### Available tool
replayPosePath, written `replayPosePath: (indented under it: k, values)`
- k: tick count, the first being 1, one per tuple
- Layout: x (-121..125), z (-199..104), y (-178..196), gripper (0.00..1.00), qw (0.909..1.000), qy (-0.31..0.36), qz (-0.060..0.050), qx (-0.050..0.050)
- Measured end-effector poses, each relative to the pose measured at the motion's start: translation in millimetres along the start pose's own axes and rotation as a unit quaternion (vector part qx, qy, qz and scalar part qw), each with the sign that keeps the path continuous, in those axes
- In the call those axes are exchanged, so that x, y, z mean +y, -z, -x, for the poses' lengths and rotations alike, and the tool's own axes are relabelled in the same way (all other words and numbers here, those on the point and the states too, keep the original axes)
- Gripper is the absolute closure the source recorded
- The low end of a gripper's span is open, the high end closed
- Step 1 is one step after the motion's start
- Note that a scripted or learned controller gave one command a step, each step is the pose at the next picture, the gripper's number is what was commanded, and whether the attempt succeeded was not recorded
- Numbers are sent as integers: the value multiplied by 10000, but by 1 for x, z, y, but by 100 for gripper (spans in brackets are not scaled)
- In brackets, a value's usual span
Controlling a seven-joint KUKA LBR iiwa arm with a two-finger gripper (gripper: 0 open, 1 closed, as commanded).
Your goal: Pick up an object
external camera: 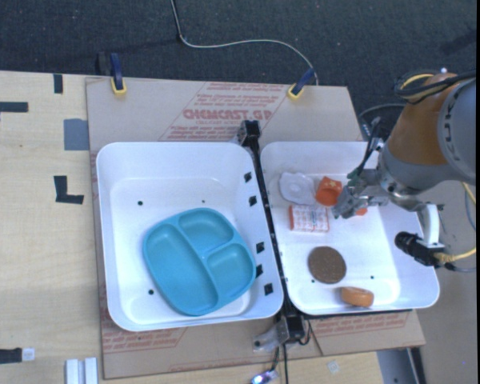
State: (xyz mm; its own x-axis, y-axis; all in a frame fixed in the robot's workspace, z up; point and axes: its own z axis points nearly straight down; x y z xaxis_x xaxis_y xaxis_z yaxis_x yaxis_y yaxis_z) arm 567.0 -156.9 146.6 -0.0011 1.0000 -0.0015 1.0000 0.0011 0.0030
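Now the arm reaches into the right bin for something to pick.

Nearest lie an orange lump and a brown disc; farther in sits a red-and-white pack, then a small orange thing, just beside the gripper. I cannot tell its grip. It looks stubby, no clear long side. Best to come straight down, centred, and squeeze slowly.

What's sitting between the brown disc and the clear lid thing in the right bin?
The small red-and-white printed packet lies between the brown disc and the clear lid, as the camera view shows.
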Motion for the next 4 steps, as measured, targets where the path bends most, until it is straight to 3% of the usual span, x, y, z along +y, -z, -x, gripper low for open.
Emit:
replayPosePath:
  k: [2,4]
  values:
    - [-2,2,87,100,10000,5,3,2]
    - [37,-96,87,100,10000,27,-16,14]
